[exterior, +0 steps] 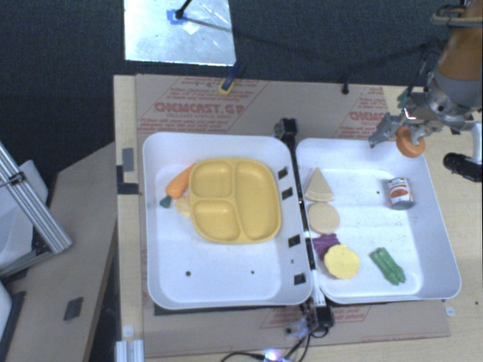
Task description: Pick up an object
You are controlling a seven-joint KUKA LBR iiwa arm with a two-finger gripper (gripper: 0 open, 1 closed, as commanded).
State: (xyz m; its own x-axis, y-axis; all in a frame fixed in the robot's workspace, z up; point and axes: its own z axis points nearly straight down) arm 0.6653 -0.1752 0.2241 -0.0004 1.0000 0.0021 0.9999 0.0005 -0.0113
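One orange round object (412, 144) sits right at my pincer (408, 130), raised above the far right corner of the right bin (441, 225), and it looks lifted clear of the bin floor. I cannot tell from this slant whether it is truly clamped or only pressed against me, so I count the pick as probably made but not proven. What is left, as I judge it, is to carry the piece clear and confirm that it hangs with me. Below me and nearest is the small can (399, 193), lying on the bin floor. Further down lies the green vegetable (387, 265), and off toward the divider are the wedge (319, 185), the tan disc (324, 218), the purple piece (324, 243) and the yellow disc (342, 262). Well away in the other bin rest the yellow divided plate (232, 200) and a carrot (179, 181) against its edge.
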